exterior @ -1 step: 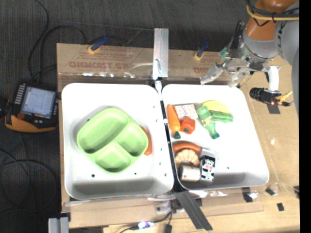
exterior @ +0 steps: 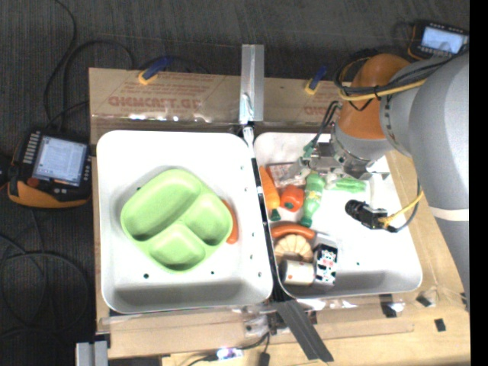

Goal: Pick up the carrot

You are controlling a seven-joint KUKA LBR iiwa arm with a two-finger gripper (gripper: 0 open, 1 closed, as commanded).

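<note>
Over the back of the right bin (exterior: 396,269), the big grey arm (exterior: 435,120) with its orange band (exterior: 375,75) reaches in from the right, and its tool (exterior: 321,165) hangs low above a crowd of small things. I cannot tell if the tool is open or closed — its tip is hidden under its own body from up here. Just under the tool is the top of a green bottle (exterior: 311,201), which lies tilted toward the front of the bin; whether the tool touches it I cannot tell. A light green thing (exterior: 352,183) lies just to the right of the bottle's top. The carrot (exterior: 268,191) is not in the tool. It lies flat in the right bin, long and orange, right along the bin's left wall, apart from the tool. A round red-orange thing (exterior: 290,198) sits between the carrot and the green bottle, close to both. Behind them is a shiny see-through packet (exterior: 284,174). In front of the carrot is a curved brown and orange pastry (exterior: 293,239), then a tan block (exterior: 297,273) and a small black-and-white carton (exterior: 326,264) side by side near the front wall. The left bin (exterior: 114,280) holds a green plate (exterior: 175,216) with three hollows — a bit of something orange (exterior: 232,227) peeks out at its right edge. Both bins sit on the table (exterior: 446,292).
</note>
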